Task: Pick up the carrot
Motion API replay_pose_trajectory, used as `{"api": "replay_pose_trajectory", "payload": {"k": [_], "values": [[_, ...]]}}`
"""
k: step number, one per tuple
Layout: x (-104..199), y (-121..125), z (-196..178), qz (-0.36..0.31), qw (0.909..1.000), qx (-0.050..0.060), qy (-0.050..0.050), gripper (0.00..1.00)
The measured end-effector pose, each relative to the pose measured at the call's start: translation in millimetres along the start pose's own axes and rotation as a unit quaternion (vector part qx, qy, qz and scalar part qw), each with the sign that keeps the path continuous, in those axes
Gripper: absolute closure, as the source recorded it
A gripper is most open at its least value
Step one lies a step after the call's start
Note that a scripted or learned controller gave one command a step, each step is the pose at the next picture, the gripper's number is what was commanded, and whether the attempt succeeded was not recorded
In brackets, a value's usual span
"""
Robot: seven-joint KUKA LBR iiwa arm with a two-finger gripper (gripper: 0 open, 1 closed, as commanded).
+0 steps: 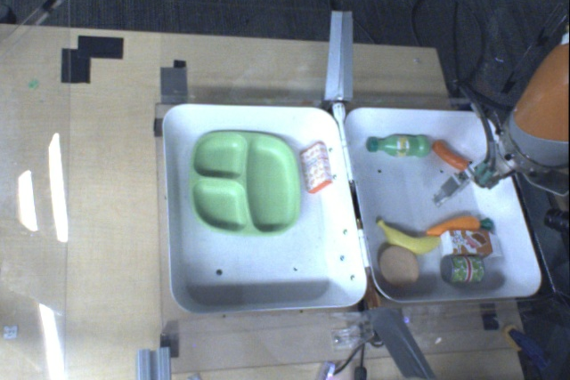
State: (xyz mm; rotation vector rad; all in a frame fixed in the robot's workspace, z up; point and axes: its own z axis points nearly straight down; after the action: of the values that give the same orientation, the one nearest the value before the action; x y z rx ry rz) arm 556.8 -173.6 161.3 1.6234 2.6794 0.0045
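The gripper (452, 187) hangs over the right bin (525, 231) with nothing between its fingers; how far they are spread I cannot tell. Nearest in that bin lie a can (464, 269) and brown ball (400, 265), then banana (407, 238) and carrot (460, 225), the green bottle (400, 145) farthest. The left bin (178, 191) holds a green tray (247, 181) and small packet (316, 167).

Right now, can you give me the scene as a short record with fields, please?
target: carrot, lying in the right bin, next to the banana
gripper: gripper above the right bin floor, up and apart from the carrot, holding nothing
right bin, other items: green bottle, orange piece, can, brown round item
left bin: green tray, small packet
task state: carrot not yet picked up
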Motion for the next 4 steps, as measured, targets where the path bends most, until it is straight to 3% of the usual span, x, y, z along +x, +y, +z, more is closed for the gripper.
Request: {"api": "replay_pose_trajectory", "payload": {"k": [1,2,3,4], "values": [[-1,3,-12,-0.002,1.0,-0.003,-0.003,1.0],[-1,3,-12,-0.002,1.0,-0.003,-0.003,0.0],[56,-28,56,-0.098,0.9951,-0.009,-0.007,0.0],[57,-24,44,-0.098,0.9951,-0.012,-0.008,1.0]]}}
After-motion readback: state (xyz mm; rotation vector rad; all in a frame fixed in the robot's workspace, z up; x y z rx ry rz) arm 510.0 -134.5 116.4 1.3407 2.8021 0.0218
